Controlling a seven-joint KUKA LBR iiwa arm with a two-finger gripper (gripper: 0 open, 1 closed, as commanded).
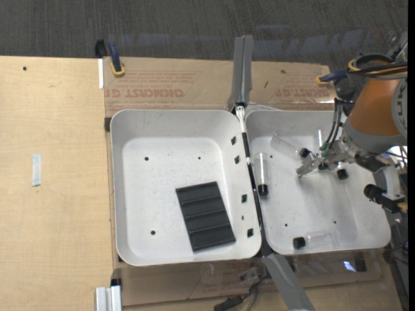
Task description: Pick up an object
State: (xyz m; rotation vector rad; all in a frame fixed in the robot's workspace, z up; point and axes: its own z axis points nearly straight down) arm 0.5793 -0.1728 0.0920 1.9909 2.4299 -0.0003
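No pick is completed: the gripper (316,164), finger state indeterminate, hangs over the right bin (363,241), well clear of the black ridged pad (205,216).

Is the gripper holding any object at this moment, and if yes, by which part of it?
It cannot be told. The gripper hangs low over the right bin, near clear tubes with black caps, but no object is visible between its tips.
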